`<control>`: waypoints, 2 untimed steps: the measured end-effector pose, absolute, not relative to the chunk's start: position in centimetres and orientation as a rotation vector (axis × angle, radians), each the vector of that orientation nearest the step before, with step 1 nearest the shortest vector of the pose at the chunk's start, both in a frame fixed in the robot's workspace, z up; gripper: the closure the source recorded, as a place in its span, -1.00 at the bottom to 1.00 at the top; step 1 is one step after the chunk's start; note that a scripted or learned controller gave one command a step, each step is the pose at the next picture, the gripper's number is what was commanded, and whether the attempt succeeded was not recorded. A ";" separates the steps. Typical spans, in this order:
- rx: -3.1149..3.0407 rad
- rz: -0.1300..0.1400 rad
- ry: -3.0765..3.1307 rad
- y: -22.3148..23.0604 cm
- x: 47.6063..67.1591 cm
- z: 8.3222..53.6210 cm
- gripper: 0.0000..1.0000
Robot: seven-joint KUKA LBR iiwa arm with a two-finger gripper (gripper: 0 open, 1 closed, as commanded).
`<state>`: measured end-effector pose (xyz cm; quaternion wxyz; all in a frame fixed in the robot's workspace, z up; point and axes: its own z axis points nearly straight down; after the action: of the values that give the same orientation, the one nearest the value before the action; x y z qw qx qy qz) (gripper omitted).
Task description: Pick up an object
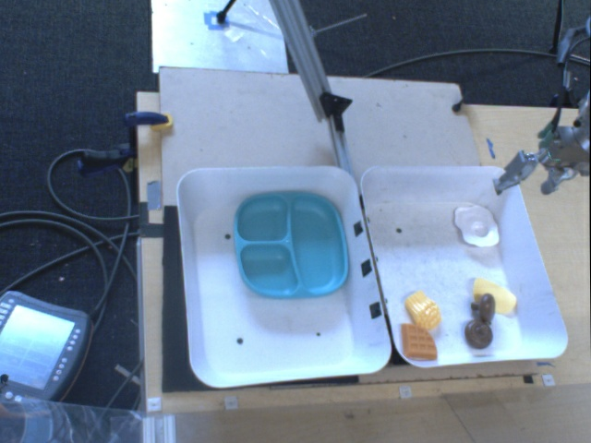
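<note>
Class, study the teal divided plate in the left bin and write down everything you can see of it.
The teal divided plate is a rounded square that looks like smooth plastic, with a raised rim and three compartments: one large one on its right side and two smaller ones on its left. It lies flat, right way up, near the middle of the left bin, turned slightly askew to the bin's walls. Its compartments hold nothing. It rests on the bin floor, and nothing else touches it.

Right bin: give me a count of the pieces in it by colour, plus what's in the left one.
White: 1, fried egg
Yellow: 2, corn piece, yellow wedge
Orange: 1, waffle
Brown: 1, chocolate piece
Left bin: 1 teal divided plate
Total: 6
</note>
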<state>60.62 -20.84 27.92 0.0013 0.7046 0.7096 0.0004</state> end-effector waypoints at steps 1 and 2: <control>2.211 0.000 2.228 -20.8 60.6 27.9 -1.00; 2.213 -0.002 2.230 -20.7 61.1 23.7 -1.00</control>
<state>61.09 -20.70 23.68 -0.0001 0.7044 0.7098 -0.0007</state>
